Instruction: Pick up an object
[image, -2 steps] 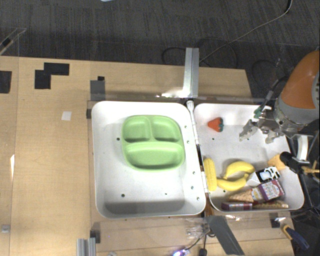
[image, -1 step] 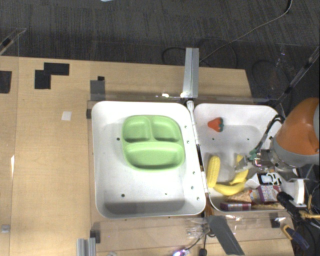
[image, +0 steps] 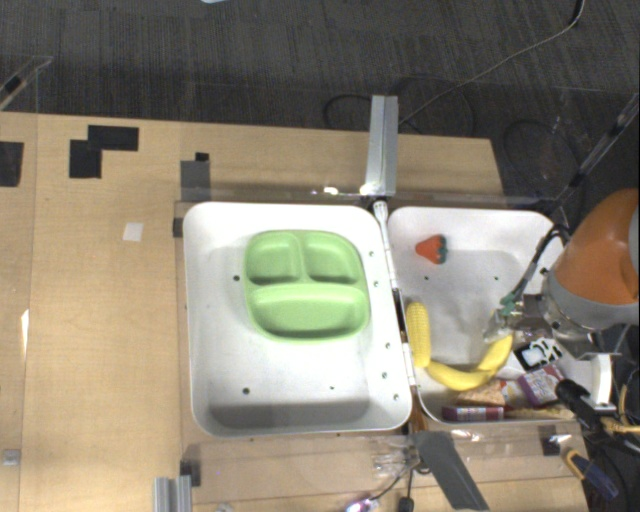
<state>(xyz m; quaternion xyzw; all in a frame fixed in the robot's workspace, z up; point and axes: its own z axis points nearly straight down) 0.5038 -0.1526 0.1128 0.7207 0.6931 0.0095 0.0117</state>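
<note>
Nearest the camera, along the front wall of the right bin (image: 470, 225), we see a dark wrapped bar (image: 478, 411) lying flat and, beside it toward the right, a small purple packet (image: 537, 385); their printing is too small for us to read, and we make out no brand or label elsewhere. Just behind them a banana (image: 468, 371) curves across the bin floor, its left end touching an upright-lying ear of corn (image: 418, 335) that rests against the wall shared with the left bin (image: 200, 330). At the banana's raised right tip sits the gripper (image: 505, 320), reaching in from the right beneath the arm's orange band (image: 605, 260). We cannot tell how it is set or whether it bears on anything. We judge the banana the likely object to lift. Further back, a strawberry (image: 431, 249) lies alone, well apart from the rest. In the left bin a green divided plate (image: 305, 285) lies near the middle.

Risks, as we judge them: a grip at the tapered tip may slip off; the curved fruit may swing or roll; the crowded front corner may snag the gripper; the corn may be dragged along.
</note>
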